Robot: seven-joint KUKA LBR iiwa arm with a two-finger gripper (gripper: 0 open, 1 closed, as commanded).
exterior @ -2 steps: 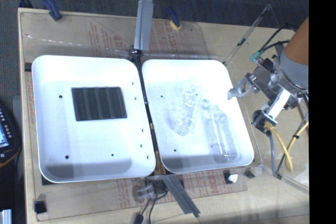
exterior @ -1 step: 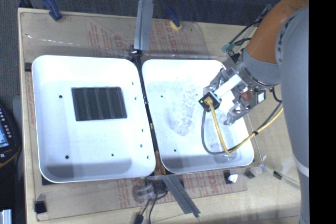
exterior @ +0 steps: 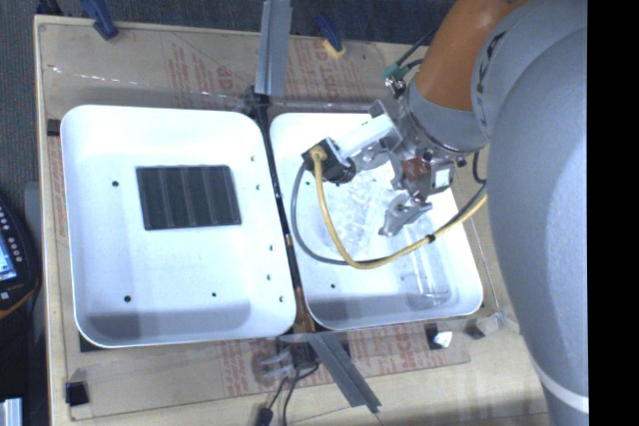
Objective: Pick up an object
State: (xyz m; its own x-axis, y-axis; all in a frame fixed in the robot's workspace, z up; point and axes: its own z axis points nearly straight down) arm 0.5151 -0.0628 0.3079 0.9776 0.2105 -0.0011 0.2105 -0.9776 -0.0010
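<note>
1. In the camera view we see the gripper (exterior: 407,207) low over the right bin (exterior: 329,306); we cannot tell its grasp.
2. A clear cup (exterior: 427,278) lies near the front right corner, long axis front-to-back.
3. Clear plastic objects (exterior: 351,211) lie beside the gripper.
4. The left bin (exterior: 100,244) holds a dark ribbed block (exterior: 188,197).

Bright overhead light overexposes both white bins (exterior: 165,130); the picture is slightly soft.

— What are we seeing holding everything up?

— We are looking at a pale wooden bench (exterior: 150,50) filling most of the frame, with blue clamps (exterior: 98,13) gripping its upper edge.

— And lying on it?

— We are finding the left bin (exterior: 100,155) sitting left of centre and the right bin (exterior: 329,309) touching it at centre-right.
</note>
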